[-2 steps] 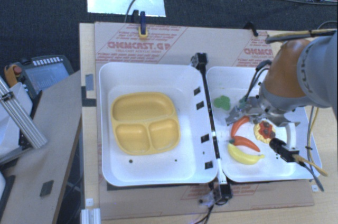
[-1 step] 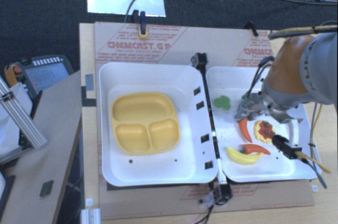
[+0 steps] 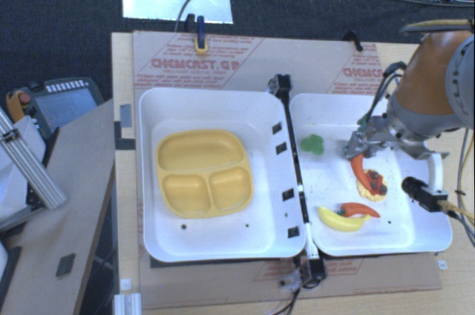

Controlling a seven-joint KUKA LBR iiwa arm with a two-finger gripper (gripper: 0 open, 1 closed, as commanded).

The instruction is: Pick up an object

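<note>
The gripper [image 3: 357, 150] sits low over the right bin [image 3: 423, 235], its tip right at the upper end of an orange-red carrot-like piece [image 3: 359, 169]. That piece runs lengthwise from the gripper down and slightly right, away from it, its far end meeting a small pizza-slice toy [image 3: 373, 185] with dark spots. Whether the carrot is actually held, or how the gripper is set, I cannot tell from this angle.

Left of the gripper, a little apart, lies a green leafy piece [image 3: 312, 144]. Well below the gripper a yellow banana [image 3: 339, 220] lies nearly crosswise, with a red chili [image 3: 361, 210] touching its upper right side. Nothing lies between the gripper and the carrot.

Far to the gripper's left, past the divider, the left bin [image 3: 185, 239] holds a yellow three-compartment tray [image 3: 203, 172]. Both bins rest on the desk [image 3: 245, 53].
</note>
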